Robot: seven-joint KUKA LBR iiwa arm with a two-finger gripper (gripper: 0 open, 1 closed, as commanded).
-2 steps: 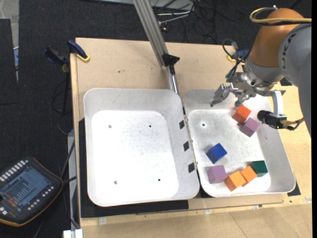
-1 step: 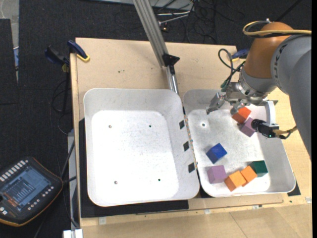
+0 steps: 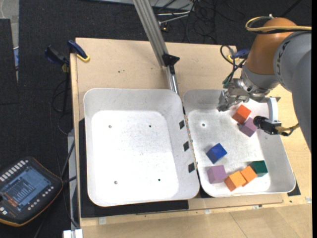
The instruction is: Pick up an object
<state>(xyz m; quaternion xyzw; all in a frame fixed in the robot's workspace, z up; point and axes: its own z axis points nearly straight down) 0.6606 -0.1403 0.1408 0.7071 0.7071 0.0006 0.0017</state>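
Wooden bench [image 3: 124, 68] on black floor [image 3: 39, 108]; cables [image 3: 183, 14] behind.

Arm [image 3: 292, 53] cut off at right edge; pendant [image 3: 25, 190] cropped at left.

Both bins white: left bin [image 3: 99, 133] faintly speckled grey, right bin [image 3: 282, 175]. Right bin contents: two orange blocks [image 3: 241, 114] [image 3: 236, 178], two purple blocks [image 3: 248, 128] [image 3: 216, 173], one blue block [image 3: 216, 152], one green block [image 3: 258, 168]. Bench [image 3: 124, 66] pale tan. Arm [image 3: 292, 53] grey with orange band.
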